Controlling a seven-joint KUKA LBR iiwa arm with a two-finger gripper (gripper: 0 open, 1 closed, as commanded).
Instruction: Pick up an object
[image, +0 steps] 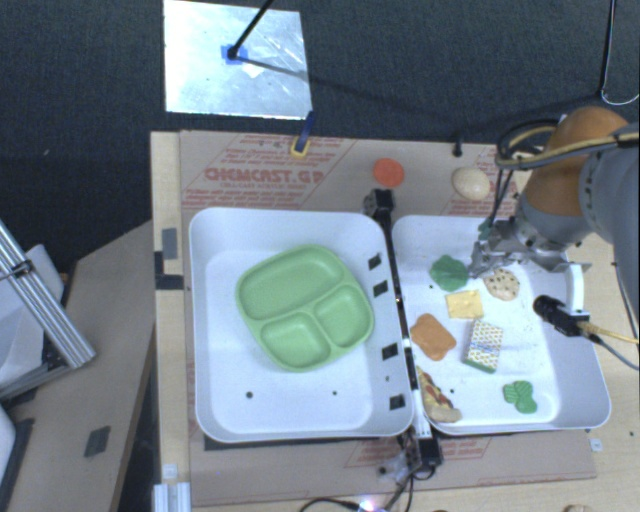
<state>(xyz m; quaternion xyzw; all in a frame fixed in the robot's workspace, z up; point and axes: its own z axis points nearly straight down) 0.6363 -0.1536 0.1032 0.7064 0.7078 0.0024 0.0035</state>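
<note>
You look down on the bench, where the left bin (215, 300) carries one thing, a green divided plate (303, 308) lying flat near its middle, its three wells bare. It sits well apart from the arm's reach here and looks more like a drop spot than a target, though that is a guess.

Across the black-clipped divider, the right bin (570, 375) holds the pickings, spread loosely so that most have open floor around them. At the near left corner a pizza slice (437, 395) lies tight against the wall, an awkward place for a grasp. Just beyond it sits an orange toast-like piece (433, 336). Farther back lie a green leaf (449, 270) and a yellow cheese square (464, 304), close together. A patterned block (485, 346) rests nearer you, a small green piece (519, 396) nearer still, and a speckled cookie (501, 284) lies toward the far right.

The gripper (482, 262) hangs low over the bin's far side, between the leaf and the cookie, at the end of the grey arm (600, 200) coming in from the right. You cannot tell from this angle whether it is spread or closed, and nothing is seen lifted. The leaf or the cookie, just beside the tip, looks the likeliest choice.

Outside the bins, an orange disc (388, 173) and a pale egg-like object (471, 183) rest on the far board.
</note>
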